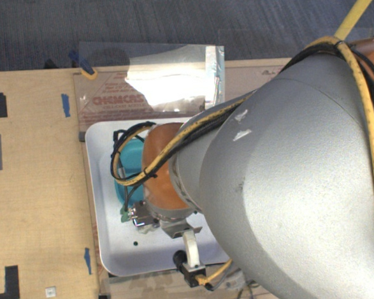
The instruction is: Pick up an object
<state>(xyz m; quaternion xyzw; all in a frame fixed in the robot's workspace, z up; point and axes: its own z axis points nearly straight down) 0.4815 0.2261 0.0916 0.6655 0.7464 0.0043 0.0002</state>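
The grey arm with its orange band point(159, 167) reaches over the left white bin point(104, 202) and hides most of it. Under the wrist, the metal body of my gripper point(139, 216) points down into the bin's middle. A teal thing point(131, 161) shows just beyond the orange band, against the gripper's upper side; whether it is held or only lies in the bin I cannot tell. A tiny dark speck point(135, 244) sits on the bin floor below the gripper.
A clear plastic sheet point(163, 83) with glare lies behind the bin. The brown bench board point(36, 188) with black marks and blue tape bits spreads to the left. The arm covers the whole right side.
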